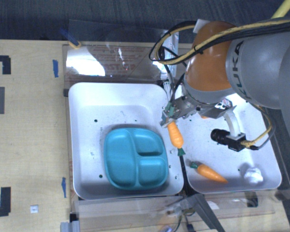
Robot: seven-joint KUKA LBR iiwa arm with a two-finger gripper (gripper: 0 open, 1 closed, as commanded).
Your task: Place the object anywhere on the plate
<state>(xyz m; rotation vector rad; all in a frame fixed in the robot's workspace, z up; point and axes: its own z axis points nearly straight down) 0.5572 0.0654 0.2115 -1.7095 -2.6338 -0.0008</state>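
Task thing: small toy carrot (pixel 175 135), orange body, green stub at its lower end. It hangs near vertical, top end at the gripper (pixel 171 117), tip pointing toward 6 o'clock. It sits over the seam between the two bins, just off the plate's 2 o'clock corner, not over the plate.

Pincer: fingers closed in on the carrot's upper end, narrow gap, carrot body seen between them. Reads as grasping the carrot. Whether the carrot's lower end touches the bin floor, can't tell.

Arm (pixel 241 57) enters from 3 o'clock, orange band above the wrist, yellow and black cables looped over it.

Containers:
- Left bin (pixel 87 105), white, shallow. Holds the plate (pixel 135 157), teal, rounded rectangle, three compartments: one large on the 9 o'clock side, two smaller on the 3 o'clock side. Plate lies toward the bin's 5 o'clock area, near the front wall. A few dark specks on the bin floor.
- Right bin (pixel 266 173), white. Holds a second carrot (pixel 209 172), orange with green top, lying flat and tilted, at roughly 5 o'clock from the gripper, well apart from the held one. A small pale crumpled item (pixel 253 174) sits at the bin's 4 o'clock corner; can't tell what it is. A black cylindrical part (pixel 227 137) on a white bracket hangs off the wrist over this bin.
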